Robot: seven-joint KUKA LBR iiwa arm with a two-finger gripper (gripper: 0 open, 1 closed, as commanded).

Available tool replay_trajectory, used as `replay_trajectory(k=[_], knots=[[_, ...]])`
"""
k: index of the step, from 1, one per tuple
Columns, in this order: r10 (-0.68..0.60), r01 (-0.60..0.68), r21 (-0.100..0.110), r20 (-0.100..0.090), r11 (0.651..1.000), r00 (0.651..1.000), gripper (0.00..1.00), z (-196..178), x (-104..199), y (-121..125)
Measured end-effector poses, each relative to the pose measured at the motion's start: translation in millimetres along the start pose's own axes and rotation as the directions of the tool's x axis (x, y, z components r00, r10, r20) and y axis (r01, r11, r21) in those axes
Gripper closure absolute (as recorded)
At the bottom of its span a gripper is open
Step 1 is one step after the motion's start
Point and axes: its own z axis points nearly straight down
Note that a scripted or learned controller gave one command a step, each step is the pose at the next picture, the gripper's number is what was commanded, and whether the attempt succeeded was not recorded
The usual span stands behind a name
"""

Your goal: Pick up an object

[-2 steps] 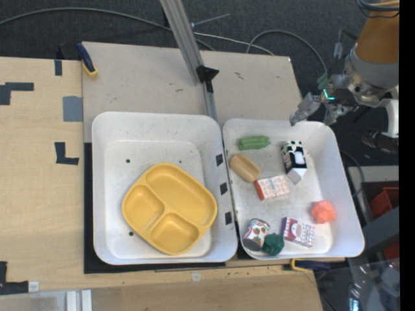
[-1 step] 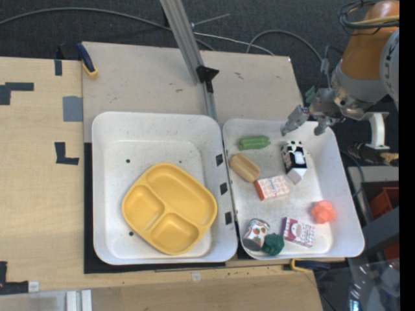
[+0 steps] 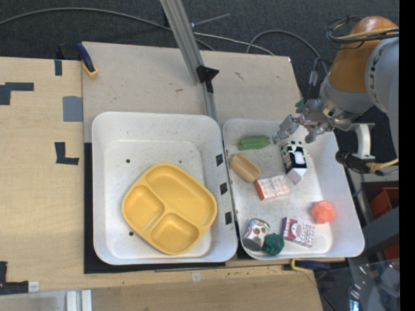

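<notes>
Above the right bin's [image 3: 337, 193] far edge the gripper [image 3: 299, 129] hovers with its claw spread apart and holding nothing, apparently approaching the black-and-white carton [image 3: 295, 161] just nearer, so next it should descend around it.

2 white bins [image 3: 104, 173], smooth matt plastic | yellow divided tray [image 3: 170, 207], glossy plastic | bench top [image 3: 32, 173], pale wood-look, matt | slanting rail [image 3: 183, 31] at 12 o'clock, brushed metal | orange ball [image 3: 323, 212] at 4 o'clock, rough-looking
</notes>
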Motion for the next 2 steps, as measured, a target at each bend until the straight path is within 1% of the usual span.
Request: replay_trajectory(k=[1, 2], knots=[[0.000, 0.000, 0.001, 0.000, 1.000, 1.000, 0.00, 46, 1, -7], [-0.002, 0.002, -0.003, 0.000, 1.000, 1.000, 1.00, 33, 2, -6]])
